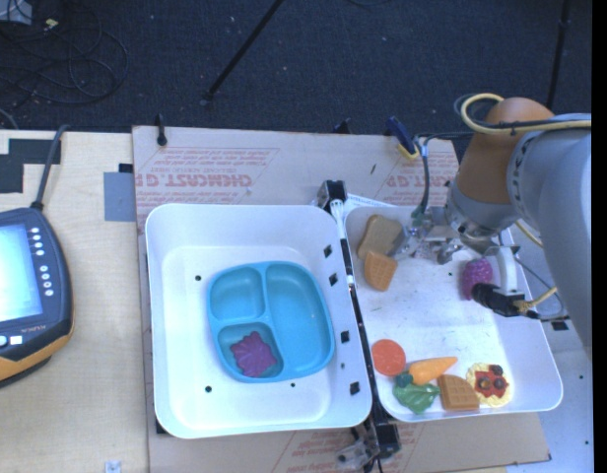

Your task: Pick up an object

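Nearest, along the right bin's (540, 387) front edge: red tomato (387, 356), orange carrot (432, 368), green pepper (414, 396), waffle piece (457, 392), small pizza (490, 383). In the left bin (175, 264), a blue divided tray (284, 313) holding a purple piece (251, 353) in its front compartment. Farther back in the right bin, a purple grape bunch (475, 275) beside tan bread (379, 235) and an orange wedge (379, 270). Above these, grey arm (540, 175) reaching in from the right, wrist bent down, hand (429, 243) low over the bin's far half, between bread and grapes. Cannot tell whether open or closed; nothing seen gripped.
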Available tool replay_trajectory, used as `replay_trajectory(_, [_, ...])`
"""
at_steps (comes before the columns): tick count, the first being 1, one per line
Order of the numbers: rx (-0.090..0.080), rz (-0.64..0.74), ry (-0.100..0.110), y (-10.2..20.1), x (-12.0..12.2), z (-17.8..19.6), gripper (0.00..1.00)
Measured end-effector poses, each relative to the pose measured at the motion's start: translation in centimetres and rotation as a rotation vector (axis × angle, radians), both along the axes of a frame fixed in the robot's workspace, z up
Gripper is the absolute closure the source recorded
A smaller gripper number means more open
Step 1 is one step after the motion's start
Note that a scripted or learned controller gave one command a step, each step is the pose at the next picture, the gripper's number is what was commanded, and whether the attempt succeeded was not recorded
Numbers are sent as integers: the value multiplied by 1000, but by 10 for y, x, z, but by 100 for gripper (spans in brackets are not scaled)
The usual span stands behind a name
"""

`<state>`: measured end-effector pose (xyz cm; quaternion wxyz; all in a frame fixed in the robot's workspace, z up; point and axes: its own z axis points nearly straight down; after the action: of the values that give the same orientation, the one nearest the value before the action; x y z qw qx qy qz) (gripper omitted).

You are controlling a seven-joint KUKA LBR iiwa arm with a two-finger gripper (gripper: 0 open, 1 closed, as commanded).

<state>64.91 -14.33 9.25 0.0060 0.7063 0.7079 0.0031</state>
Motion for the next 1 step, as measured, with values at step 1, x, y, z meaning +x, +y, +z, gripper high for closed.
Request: replay_trajectory(1, [4, 0, 14, 1, -5, 6, 100])
